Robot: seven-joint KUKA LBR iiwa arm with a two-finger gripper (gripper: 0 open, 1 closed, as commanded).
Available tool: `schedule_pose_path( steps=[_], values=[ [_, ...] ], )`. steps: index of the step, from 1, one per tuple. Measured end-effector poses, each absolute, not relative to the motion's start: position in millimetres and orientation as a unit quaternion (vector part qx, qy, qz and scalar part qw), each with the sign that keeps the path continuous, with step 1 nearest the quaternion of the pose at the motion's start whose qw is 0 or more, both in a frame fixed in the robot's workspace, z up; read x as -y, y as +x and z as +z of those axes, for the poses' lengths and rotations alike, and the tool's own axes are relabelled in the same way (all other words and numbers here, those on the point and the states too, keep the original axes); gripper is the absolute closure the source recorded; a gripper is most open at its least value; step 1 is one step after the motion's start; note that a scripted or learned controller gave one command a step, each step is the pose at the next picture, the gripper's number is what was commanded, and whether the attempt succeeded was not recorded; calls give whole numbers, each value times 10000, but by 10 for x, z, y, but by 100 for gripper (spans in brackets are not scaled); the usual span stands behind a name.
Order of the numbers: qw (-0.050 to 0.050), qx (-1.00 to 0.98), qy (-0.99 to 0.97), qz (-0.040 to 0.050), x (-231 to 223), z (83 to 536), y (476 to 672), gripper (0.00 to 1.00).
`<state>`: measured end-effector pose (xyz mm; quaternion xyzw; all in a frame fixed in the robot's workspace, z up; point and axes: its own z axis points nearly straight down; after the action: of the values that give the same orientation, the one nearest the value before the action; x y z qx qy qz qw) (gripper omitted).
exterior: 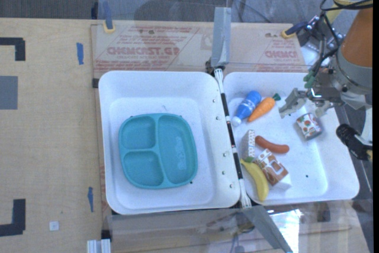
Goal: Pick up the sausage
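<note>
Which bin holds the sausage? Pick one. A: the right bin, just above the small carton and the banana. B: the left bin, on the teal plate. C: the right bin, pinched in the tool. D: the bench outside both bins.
A: the sausage lies on the right bin floor, just above the carton and banana.

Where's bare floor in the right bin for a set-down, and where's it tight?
Free: the right bin floor right of the sausage and below the small carton. Crowded: along the divider, where the blue bottle, carrot, banana and brown box cluster.
</note>
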<state>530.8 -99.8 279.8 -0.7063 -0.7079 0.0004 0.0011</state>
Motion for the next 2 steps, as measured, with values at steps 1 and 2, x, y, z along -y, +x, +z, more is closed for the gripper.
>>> schedule_pose_path(
  steps=[1,2],
  values=[
    [6,6906,-7232,3,923,1571,4901,0],
    [1,7233,-6906,0,1021,1170,5196,0]
  ],
)
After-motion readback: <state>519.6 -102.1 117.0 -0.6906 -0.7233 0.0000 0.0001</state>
